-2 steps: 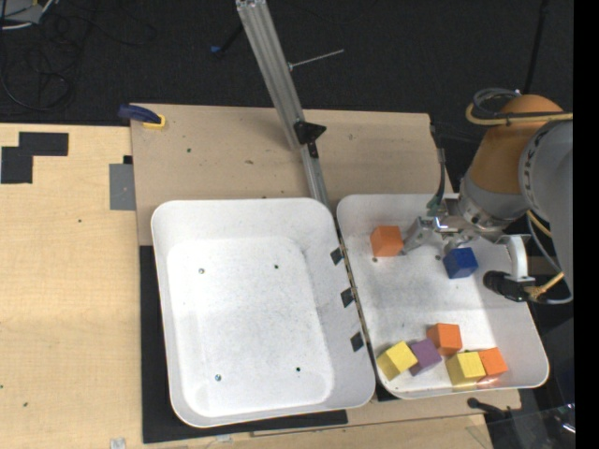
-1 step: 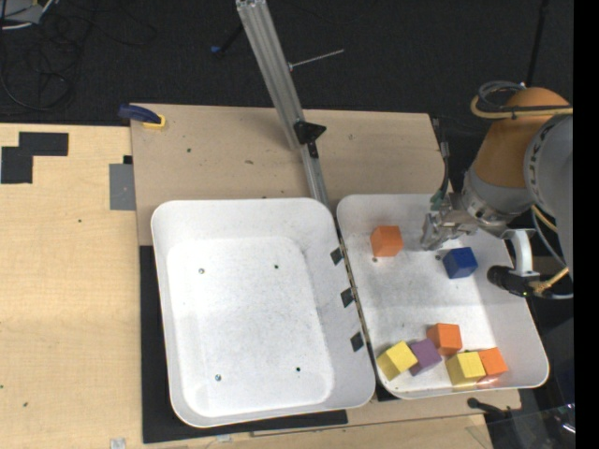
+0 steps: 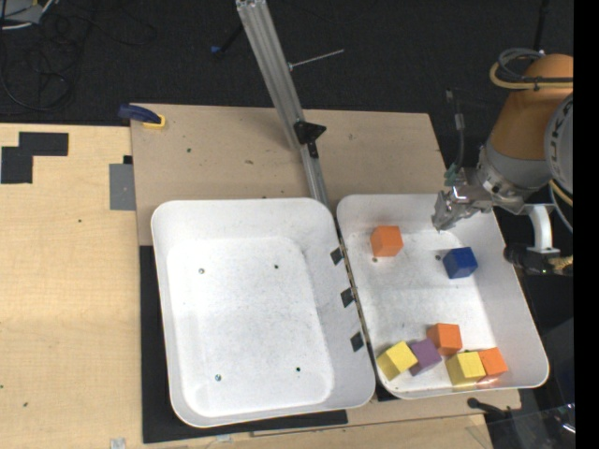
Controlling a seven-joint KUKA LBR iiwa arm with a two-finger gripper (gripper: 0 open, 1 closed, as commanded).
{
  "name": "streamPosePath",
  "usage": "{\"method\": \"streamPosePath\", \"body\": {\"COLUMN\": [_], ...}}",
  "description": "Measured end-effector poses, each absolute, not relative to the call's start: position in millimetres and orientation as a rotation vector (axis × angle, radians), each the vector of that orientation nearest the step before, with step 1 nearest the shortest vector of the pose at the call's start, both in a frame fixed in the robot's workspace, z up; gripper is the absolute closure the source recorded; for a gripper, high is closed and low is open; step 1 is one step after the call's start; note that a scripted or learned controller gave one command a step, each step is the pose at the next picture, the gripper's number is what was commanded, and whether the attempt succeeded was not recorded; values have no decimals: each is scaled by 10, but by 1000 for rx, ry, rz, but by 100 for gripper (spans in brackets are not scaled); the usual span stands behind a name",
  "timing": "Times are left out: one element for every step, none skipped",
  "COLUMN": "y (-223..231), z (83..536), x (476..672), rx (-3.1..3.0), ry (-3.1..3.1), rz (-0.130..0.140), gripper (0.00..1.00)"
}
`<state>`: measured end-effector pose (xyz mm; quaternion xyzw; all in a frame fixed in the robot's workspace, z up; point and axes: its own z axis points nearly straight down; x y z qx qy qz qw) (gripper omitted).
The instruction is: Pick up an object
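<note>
The right bin (image 3: 505, 293) holds several small blocks. An orange cube (image 3: 386, 241) lies near its back left, and a blue cube (image 3: 460, 263) sits toward the back right. At the front lie a yellow block (image 3: 398, 357), a purple block (image 3: 425, 354), an orange block (image 3: 445, 337), another yellow block (image 3: 465, 368) and an orange block (image 3: 492, 362). My gripper (image 3: 447, 215) hangs over the bin's back right part, just above and left of the blue cube, pointing down. Nothing shows between its tips.
The left bin (image 3: 178, 223) stands beside the right one, with black clips (image 3: 346, 297) along the shared edge. A slanted aluminium rail (image 3: 281, 92) rises behind the bins. A blue-and-yellow clamp (image 3: 142, 115) lies at the board's back left corner.
</note>
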<state>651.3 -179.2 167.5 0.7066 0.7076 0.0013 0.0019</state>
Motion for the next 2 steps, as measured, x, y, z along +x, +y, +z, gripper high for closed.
{"method": "streamPosePath", "body": {"y": [-1873, -1829], "z": [2181, 2623], "x": [6575, 6599], "rx": [2214, 2217], "ry": [2222, 2222], "rz": [3, 3], "gripper": [100, 100]}}
